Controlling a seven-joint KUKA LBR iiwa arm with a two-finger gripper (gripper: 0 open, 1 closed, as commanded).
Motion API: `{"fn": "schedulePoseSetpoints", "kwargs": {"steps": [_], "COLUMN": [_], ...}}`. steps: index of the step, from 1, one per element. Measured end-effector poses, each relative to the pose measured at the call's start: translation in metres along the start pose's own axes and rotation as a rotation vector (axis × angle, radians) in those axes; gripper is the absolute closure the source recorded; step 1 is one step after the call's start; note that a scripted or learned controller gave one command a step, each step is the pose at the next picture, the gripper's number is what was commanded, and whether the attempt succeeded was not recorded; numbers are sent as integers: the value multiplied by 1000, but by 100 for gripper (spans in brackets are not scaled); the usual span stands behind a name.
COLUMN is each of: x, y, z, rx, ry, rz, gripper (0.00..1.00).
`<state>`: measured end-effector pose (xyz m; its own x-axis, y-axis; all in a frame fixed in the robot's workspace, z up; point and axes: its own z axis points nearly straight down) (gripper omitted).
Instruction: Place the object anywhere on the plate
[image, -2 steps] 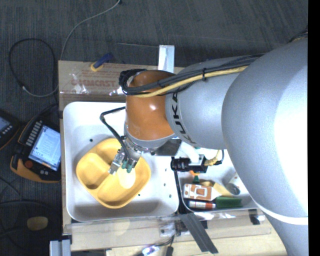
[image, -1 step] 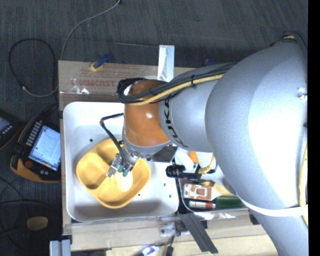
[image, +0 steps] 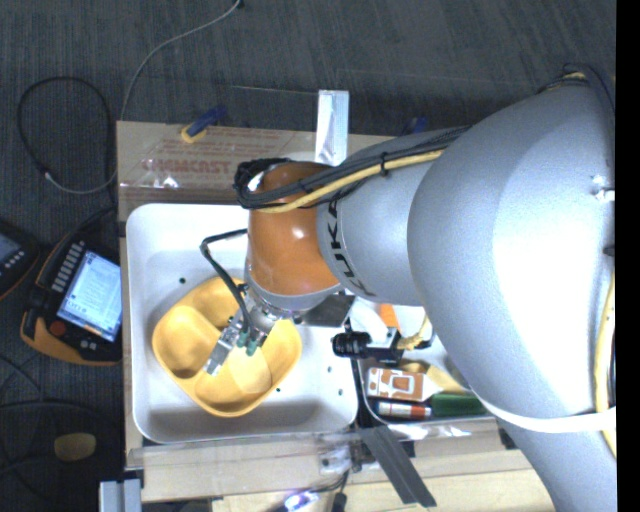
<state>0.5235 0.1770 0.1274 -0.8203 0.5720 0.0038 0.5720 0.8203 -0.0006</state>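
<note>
A yellow plate (image: 190, 345) with divided sections lies in the left white bin (image: 160, 240). My gripper (image: 235, 350) hangs just over the plate's middle, below the orange wrist band (image: 285, 245). A small green bit (image: 247, 343) shows at the gripper's tip, too small to say what it is or whether it is held. The arm covers the plate's upper right part.
The right bin (image: 440, 425), largely hidden under the arm, holds an orange-and-white box (image: 395, 383), a dark green stick-like item (image: 455, 405) and a small orange piece (image: 388, 315). A black cable (image: 215, 255) loops by the wrist. A tablet (image: 90, 295) lies left of the bench.
</note>
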Motion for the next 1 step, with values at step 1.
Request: {"fn": "schedulePoseSetpoints", "kwargs": {"steps": [1], "x": [1], "y": [1], "z": [-10], "rx": [-2], "ry": [2], "rz": [-1], "gripper": [100]}}
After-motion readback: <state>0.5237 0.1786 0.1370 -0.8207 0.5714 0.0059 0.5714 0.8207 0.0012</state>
